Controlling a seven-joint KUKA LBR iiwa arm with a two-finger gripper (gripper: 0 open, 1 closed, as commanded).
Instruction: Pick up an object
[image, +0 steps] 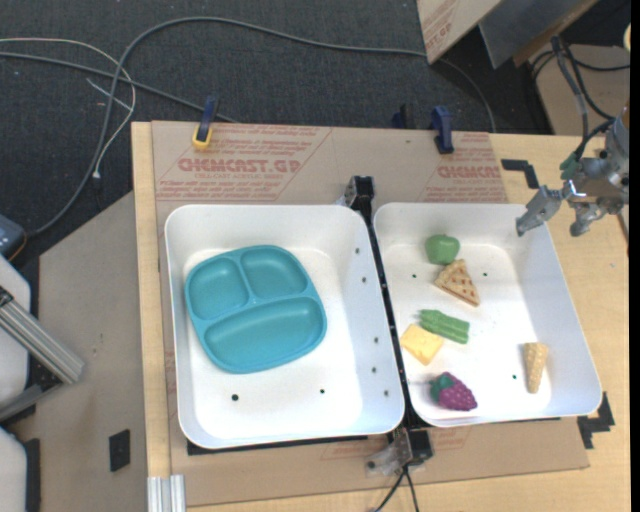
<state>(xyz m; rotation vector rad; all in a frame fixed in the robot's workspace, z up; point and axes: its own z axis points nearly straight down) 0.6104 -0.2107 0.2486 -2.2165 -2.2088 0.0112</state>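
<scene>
Two white bins are set side by side on the worktop (300, 150). A teal divided plate (256, 307) lies in the left bin (200, 225). Six toy foods are found in the right bin (560, 300): a green pepper (442, 248), a waffle wedge (458, 283), a green pod (444, 326) with its long axis running left to right, a cheese block (421, 344), purple grapes (455, 392) and a cone (535, 365) pointing toward the near rim. The tool (560, 215) is held above the bin's far right corner, fingers spread, nothing gripped.

One fixed camera looks down at a slant from above the bench (300, 150), taking in both bins (200, 230).
</scene>
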